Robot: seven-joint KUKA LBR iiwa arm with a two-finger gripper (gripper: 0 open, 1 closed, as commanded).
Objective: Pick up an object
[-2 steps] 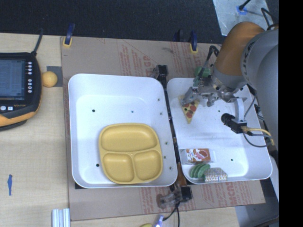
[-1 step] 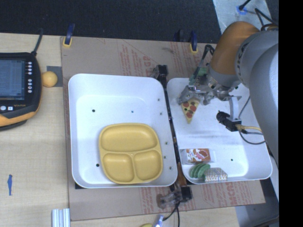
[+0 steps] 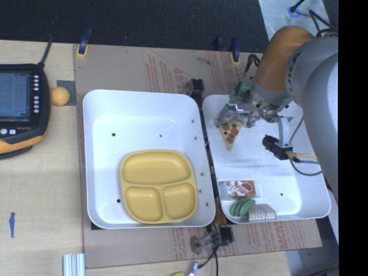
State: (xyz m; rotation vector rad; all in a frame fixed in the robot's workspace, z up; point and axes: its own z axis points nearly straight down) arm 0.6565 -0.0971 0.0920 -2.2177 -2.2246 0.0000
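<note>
In the right bin (image 3: pixel 299 183), a toy pizza slice (image 3: pixel 230 134) lies near the far left corner with its tip pointing toward the front. My gripper (image 3: pixel 234 119) hangs right over the crust end of the slice, at or just above it, and its body hides that end. Whether the slice is between the gripper's tips cannot be made out. Near the front left corner of the same bin lie a red and white packet (image 3: pixel 240 188), a green toy vegetable (image 3: pixel 242 207) and a small grey block (image 3: pixel 262 213).
The left bin (image 3: pixel 109 125) holds a yellow divided plate (image 3: pixel 158 186). A black cable plug (image 3: pixel 276 147) hangs off the arm over the right bin. On the bench at far left sit a control pendant (image 3: pixel 17 105) and a yellow ball (image 3: pixel 60 95).
</note>
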